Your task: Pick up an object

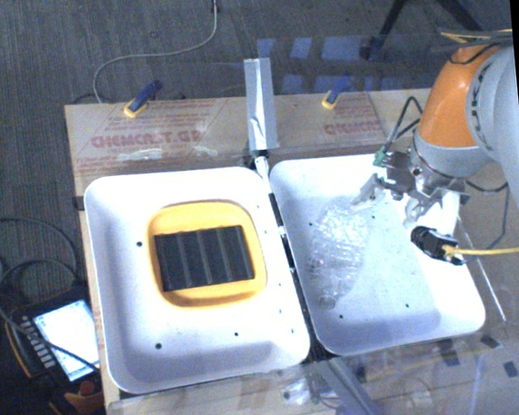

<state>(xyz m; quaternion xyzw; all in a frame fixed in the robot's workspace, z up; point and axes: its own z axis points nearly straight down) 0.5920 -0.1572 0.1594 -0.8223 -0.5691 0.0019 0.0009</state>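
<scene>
Hovering over the right bin, beside the crumpled bottle

Reaching in from the right, the grey arm (498, 124) with its orange band (455, 106) holds its gripper (402, 190) above the right bin (453, 316), over that bin's upper right part. The two fingers look spread apart, with nothing between them; they are small and partly blurred, so the gap is hard to read exactly. A yellow cable (492, 250) with a dark plug runs from the wrist across the bin's right rim.

Inside the right bin, a crumpled clear plastic bottle (337, 249) lies slantwise on the floor, left of the gripper and close to the bin's left wall. Its upper end sits near the gripper's fingers, though whether they touch cannot be told.

Left of the right bin, touching it along the shared edge, sits the left bin (127, 351). It holds a yellow tray (168, 297) with a dark ribbed insert, lying flat near its centre.

Behind the right bin, a cardboard sheet (143, 140) covers the bench, with two blue-and-yellow clamps (142, 98) at its far edge.
</scene>
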